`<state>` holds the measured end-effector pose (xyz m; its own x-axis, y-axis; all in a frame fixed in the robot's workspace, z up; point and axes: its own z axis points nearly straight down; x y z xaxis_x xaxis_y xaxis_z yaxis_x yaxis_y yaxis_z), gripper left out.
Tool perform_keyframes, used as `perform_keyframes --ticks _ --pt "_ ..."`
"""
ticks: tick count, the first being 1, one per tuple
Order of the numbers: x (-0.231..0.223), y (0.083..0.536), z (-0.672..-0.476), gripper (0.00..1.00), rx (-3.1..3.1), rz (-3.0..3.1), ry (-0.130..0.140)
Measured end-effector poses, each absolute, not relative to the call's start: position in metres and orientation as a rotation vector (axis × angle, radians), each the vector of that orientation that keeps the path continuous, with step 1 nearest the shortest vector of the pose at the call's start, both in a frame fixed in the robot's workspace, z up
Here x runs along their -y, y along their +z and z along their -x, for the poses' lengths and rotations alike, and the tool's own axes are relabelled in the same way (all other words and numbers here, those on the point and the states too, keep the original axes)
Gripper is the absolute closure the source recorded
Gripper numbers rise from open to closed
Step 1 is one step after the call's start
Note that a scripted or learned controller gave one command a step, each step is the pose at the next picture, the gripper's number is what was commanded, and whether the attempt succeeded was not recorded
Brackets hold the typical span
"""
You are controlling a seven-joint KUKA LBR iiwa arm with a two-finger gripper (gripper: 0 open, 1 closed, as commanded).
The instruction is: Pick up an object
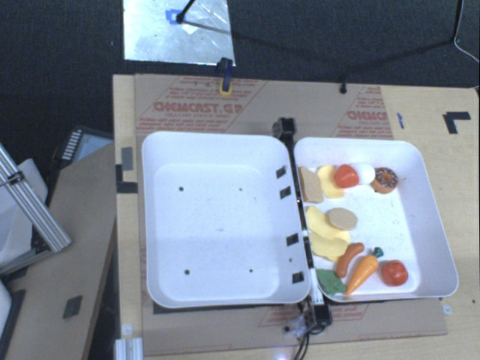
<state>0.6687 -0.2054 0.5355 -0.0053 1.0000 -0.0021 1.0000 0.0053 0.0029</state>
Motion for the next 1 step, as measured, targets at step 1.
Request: perform_keyframes --ticks 1 --pt "0.2053 0.5355 -0.6687 1.00 -2.225 -2.213 0.001"
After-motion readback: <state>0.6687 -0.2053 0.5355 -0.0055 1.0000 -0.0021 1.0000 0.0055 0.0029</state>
